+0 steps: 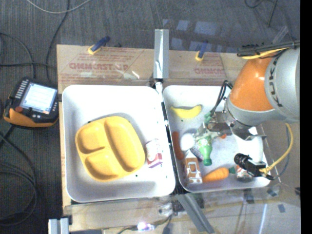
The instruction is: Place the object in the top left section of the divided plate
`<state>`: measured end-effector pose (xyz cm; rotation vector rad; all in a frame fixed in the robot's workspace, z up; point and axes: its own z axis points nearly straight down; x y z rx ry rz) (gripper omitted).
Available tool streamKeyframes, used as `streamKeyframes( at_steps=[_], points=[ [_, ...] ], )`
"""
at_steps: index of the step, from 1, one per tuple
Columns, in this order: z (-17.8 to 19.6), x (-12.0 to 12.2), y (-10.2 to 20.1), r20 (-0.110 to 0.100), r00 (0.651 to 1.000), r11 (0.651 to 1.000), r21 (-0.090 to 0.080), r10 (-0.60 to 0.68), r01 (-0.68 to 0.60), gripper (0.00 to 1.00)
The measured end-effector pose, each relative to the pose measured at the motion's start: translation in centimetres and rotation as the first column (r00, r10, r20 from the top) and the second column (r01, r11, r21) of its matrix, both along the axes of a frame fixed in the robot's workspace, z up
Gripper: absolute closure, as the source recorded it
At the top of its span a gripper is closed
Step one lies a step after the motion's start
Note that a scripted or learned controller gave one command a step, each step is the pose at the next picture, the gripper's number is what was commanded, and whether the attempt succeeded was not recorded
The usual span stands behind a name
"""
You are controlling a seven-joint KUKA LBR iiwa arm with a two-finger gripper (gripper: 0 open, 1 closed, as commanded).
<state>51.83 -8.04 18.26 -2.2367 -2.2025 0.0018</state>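
Plainly the pick is the step in hand, not the placing: the arm [265, 87] reaches over the right bin [258, 177] and the gripper [218, 127] hangs low near that bin's middle, just above a green bottle-like toy [204, 147]. Whether it has closed on anything I cannot tell, since the wrist hides its tip from above. Which object is meant is not certain either; the green toy is the likeliest, being right under the tool.

The yellow divided plate [109, 147] lies in the left bin [70, 101], toward its front left, all three sections bare. Its top left section [89, 135] is the one nearest the bin's left wall.

The next move calls for a firm hold on one item, a lift high enough to clear the wall between the bins, then a carry leftward across the plate to its far side.

Around the gripper the right bin is crowded: a banana [186, 111] by the back wall, a white egg-shaped piece [186, 141], a small carton [193, 171] and a carrot [215, 175] along the front edge. These lie near enough that a neighbour could be nudged or caught. A small red and white carton [153, 153] stands in the left bin just beside the plate's right rim, under the carry path.
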Motion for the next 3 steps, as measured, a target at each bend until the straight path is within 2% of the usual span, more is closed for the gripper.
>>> streamKeyframes(
  at_steps=[1,2,3],
  points=[
    [6.0,-3.5,7.1,0.000,1.000,1.000,-0.002,0.016,-0.016,1.00],
    [8.6,-3.5,18.3,-0.001,0.999,0.999,-0.002,-0.036,0.036,1.00],
    [5.6,0.0,23.7,-0.001,0.999,0.999,-0.005,0.046,-0.046,1.00]
  ],
)
